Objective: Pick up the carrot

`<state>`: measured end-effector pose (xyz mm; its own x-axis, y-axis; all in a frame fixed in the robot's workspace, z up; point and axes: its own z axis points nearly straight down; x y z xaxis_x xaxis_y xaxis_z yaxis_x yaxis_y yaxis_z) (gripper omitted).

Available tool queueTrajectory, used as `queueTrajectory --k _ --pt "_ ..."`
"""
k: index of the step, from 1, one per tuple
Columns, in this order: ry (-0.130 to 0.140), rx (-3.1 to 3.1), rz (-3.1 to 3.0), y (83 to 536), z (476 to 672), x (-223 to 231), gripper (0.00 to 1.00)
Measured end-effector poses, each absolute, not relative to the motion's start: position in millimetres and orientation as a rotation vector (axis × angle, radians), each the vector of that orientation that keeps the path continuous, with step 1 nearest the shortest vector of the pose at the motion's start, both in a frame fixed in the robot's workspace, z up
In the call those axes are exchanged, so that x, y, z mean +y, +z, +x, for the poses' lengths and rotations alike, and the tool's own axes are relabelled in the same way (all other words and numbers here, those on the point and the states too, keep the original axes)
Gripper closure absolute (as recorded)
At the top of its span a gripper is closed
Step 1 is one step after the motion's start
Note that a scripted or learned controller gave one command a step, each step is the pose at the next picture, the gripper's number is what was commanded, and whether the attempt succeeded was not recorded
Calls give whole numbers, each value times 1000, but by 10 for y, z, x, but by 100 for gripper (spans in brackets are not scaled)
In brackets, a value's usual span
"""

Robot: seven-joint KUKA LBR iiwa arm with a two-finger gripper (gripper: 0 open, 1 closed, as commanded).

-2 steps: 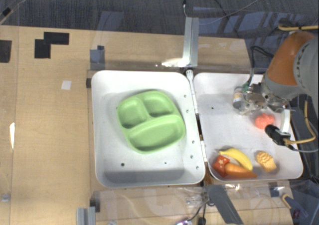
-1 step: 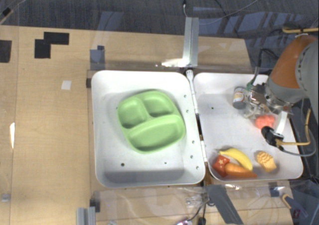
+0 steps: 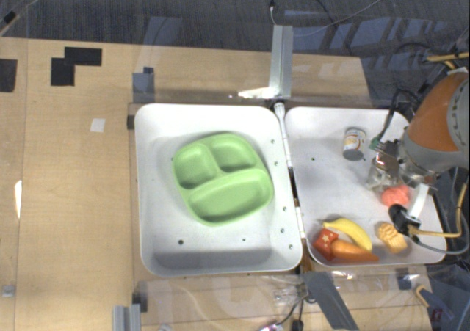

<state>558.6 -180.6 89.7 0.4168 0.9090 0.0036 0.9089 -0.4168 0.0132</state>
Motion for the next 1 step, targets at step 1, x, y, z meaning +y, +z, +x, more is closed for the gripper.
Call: queueTrajectory --k 1 --pt "3 2378 2050 1136 5322 -1926 100"
